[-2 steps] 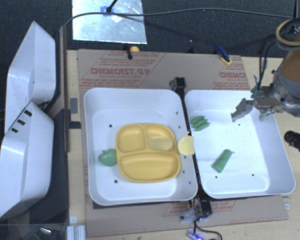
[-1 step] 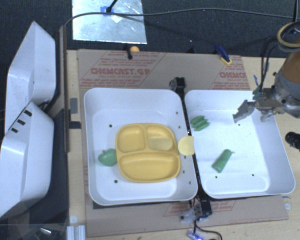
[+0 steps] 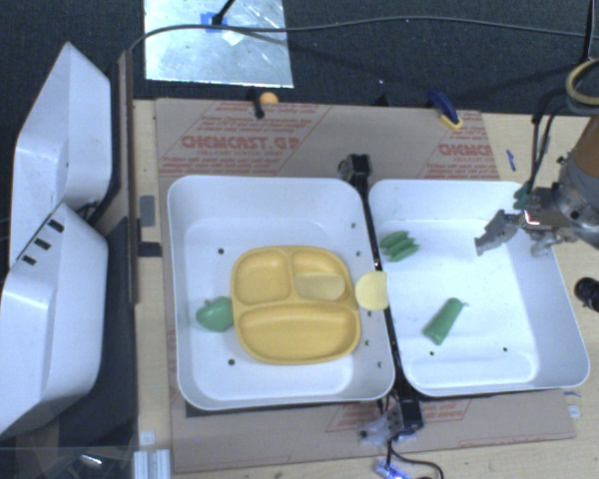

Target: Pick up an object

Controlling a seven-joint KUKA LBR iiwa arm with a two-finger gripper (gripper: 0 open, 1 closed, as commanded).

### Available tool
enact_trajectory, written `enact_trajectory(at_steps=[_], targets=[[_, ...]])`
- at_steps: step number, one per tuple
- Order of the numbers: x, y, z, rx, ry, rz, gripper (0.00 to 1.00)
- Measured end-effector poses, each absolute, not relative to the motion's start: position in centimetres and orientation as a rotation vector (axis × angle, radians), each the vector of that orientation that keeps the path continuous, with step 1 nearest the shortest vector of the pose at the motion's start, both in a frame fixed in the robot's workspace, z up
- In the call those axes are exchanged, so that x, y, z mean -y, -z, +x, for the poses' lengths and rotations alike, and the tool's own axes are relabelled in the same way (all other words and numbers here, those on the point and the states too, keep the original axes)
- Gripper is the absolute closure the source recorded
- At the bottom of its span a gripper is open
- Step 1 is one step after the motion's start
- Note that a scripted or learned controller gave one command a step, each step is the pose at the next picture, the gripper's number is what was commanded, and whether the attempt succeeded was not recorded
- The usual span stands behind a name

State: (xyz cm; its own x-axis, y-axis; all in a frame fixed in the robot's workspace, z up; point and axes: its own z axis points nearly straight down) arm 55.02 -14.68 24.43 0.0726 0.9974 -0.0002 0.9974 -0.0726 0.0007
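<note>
My gripper hangs over the right bin, near its upper right side, open with nothing between its fingers. In that bin a green cylinder like a cucumber lies tilted, down and to the left of the gripper. A ridged green pod-like piece rests near the bin's left wall. A small yellow disc sits on the divide between the two bins. The left bin holds a yellow divided plate, and a green rounded piece sits beside the plate's left edge.
Black clamps join the bins at the back and the front. A white housing stands far left. A shiny foil sheet lies behind the bench. Cables run across the dark floor at the top.
</note>
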Motion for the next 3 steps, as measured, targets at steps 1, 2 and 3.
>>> enact_trajectory(at_steps=[1, 2, 3], targets=[[16.3, -24.6, 55.1, -2.221, -0.001, 2.221, 0.0], [16.0, -18.2, 55.6, -2.29, 0.003, 2.156, 0.0], [19.1, -8.0, 57.6, -2.223, 0.005, 2.225, 0.0]])
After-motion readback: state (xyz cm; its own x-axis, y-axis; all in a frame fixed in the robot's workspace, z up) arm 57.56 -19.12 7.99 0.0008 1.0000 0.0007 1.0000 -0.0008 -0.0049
